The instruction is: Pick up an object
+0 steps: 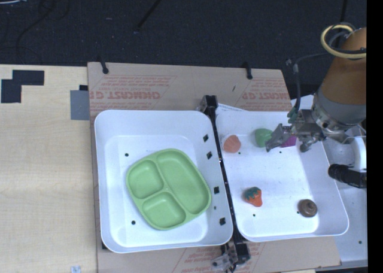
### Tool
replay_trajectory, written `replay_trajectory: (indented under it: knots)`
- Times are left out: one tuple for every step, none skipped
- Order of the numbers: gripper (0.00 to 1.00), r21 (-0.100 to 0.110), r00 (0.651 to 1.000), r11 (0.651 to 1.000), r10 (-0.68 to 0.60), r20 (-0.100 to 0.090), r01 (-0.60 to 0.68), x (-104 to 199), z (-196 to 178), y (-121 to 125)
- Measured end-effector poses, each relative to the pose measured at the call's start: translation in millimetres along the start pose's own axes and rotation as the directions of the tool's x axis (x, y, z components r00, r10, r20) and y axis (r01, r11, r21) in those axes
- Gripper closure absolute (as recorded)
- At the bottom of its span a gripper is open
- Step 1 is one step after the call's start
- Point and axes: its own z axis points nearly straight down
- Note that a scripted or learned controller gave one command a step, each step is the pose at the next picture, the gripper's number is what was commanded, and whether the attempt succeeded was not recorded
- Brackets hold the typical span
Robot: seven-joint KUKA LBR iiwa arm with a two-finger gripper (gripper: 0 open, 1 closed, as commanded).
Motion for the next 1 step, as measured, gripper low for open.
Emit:
replay_trajectory:
  knots:
    - [0.0,-0.012,1.0,1.0,-0.002,0.001,0.002,-0.1,-7.1,2.0]
